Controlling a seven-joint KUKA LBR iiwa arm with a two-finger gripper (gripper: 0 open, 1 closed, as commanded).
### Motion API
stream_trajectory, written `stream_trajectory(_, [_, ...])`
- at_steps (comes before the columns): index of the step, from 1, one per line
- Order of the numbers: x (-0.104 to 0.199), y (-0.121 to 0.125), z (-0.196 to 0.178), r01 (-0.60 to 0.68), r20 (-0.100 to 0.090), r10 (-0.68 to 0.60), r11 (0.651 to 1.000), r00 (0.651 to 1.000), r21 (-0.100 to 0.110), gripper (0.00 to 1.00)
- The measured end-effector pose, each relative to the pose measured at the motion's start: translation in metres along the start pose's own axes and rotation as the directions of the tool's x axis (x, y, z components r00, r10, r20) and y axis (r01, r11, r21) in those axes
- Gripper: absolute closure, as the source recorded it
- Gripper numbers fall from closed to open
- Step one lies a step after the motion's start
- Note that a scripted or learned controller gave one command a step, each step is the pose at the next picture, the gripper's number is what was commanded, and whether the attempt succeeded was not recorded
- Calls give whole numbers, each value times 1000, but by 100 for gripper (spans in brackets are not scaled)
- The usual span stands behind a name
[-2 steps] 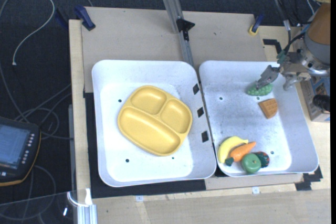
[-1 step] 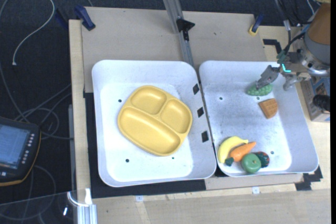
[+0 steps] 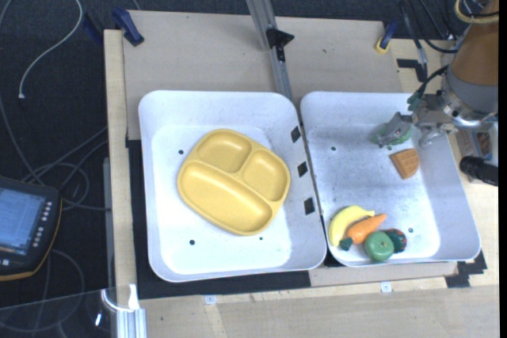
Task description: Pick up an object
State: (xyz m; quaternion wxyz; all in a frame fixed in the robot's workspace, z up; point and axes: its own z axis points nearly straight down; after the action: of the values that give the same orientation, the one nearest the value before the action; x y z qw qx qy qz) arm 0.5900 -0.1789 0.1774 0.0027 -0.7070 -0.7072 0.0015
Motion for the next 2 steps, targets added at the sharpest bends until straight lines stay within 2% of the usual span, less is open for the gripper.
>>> stream_trajectory(1, [4, 3, 44, 1, -1, -1, 1000, 1000, 1, 0])
stream_trajectory(2, [2, 7, 80, 0, 7, 0, 1000, 1000, -12, 0])
